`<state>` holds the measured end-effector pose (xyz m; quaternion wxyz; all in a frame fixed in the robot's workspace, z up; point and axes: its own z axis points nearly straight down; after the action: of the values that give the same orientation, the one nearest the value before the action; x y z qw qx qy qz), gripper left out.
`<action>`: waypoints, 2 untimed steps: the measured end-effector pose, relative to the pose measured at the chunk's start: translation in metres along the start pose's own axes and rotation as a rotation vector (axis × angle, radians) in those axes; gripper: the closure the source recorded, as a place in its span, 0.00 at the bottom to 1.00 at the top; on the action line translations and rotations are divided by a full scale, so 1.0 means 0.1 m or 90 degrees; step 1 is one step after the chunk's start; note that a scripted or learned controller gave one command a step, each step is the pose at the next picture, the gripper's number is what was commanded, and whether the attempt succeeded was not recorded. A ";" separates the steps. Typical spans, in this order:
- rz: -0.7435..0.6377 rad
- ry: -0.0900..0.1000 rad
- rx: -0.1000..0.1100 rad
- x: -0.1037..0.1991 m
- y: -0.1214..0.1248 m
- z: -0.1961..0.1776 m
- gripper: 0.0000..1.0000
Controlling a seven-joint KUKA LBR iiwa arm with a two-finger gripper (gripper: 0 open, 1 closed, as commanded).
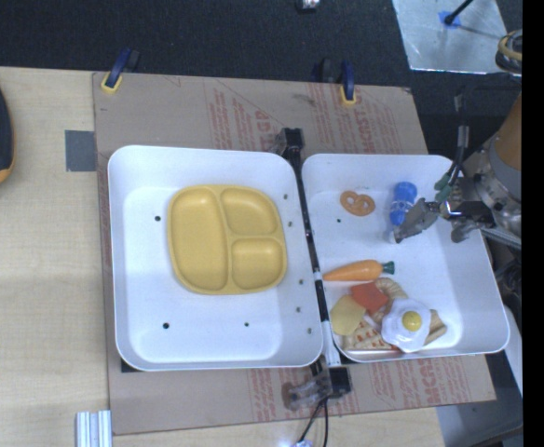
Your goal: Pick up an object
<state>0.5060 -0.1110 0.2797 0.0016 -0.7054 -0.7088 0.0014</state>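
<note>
Right now the arm reaches in from the right edge at mid-height, its wrist tilted so the gripper (437,222) hangs low over the right bin (477,277), near that bin's upper right part. Its two dark fingers (410,228) are spread apart, one angling down-left, the other toward the right wall, and nothing sits between them. Nearest to us, at the bin's front edge, lies a heap of toy food: a fried egg (412,322) on top of a waffle-like piece, with a yellow slice (346,316) and a red piece (369,296) beside it. Just behind that heap the carrot (353,270) lies on its side, green tip pointing right, apart from the fingers. Farther back, the blue object (402,199) stands just beside the left finger, so close I cannot tell whether they touch, and the small pretzel (357,202) rests to its left. Across the divider, the left bin (132,277) holds a yellow divided plate (226,238) lying flat in its middle. Beyond both bins, two clamps (346,82) pin the cardboard sheet (207,110) at the bench's far edge.
</note>
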 end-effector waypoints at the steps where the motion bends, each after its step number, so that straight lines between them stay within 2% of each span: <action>1: 0.001 -0.001 0.003 -0.30 0.44 0.64 0.00; 2: -0.002 -0.002 -0.002 -0.53 1.35 1.17 0.00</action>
<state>0.6408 -0.1638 0.1617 -0.0004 -0.7042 -0.7100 0.0013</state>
